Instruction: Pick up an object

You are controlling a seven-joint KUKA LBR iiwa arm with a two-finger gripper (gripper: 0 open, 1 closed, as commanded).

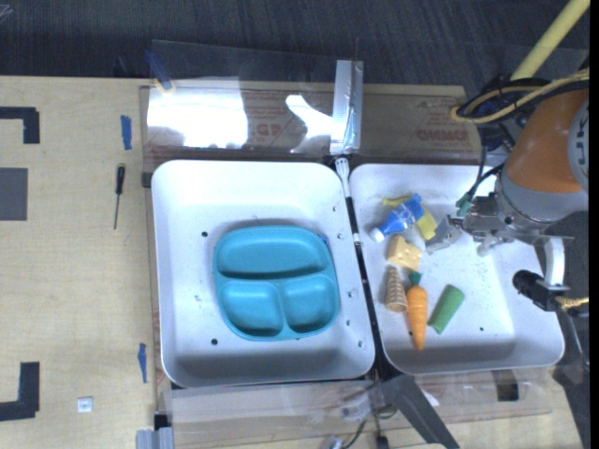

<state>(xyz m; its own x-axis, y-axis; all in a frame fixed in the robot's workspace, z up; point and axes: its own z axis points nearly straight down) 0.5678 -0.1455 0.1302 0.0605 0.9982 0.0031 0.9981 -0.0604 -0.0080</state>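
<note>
the gripper (pixel 460 224) hangs over the upper right part of the right bin (pixel 533 340), with the grey arm and its orange band (pixel 554 143) just behind it at the frame's right side. its metal tip reaches toward the pile of toys, but the parts blur together against the white floor, so whether it is apart or together i cannot tell, and nothing shows clamped in it.

just left of the tip lies a small cluster: a blue bottle (pixel 401 218) touching a yellow piece (pixel 427 224), with a pale yellow block (pixel 403 251) below them. further down sit an ice cream cone (pixel 397 291), a carrot (pixel 416 316) touching it, and a green cylinder (pixel 445 308) just beside the carrot. any of these would serve as the thing to lift. the left bin (pixel 178 251) holds a blue divided tray (pixel 276 282), well apart from the action.

the risk, as i judge it, is the crowding. the bottle and yellow piece touch, so a descent there could nudge both aside or catch only an edge and slip. the round cylinder and tapered carrot could roll or squirt out of a squeeze. a cable (pixel 482 181) trails near the wrist and might snag.
</note>
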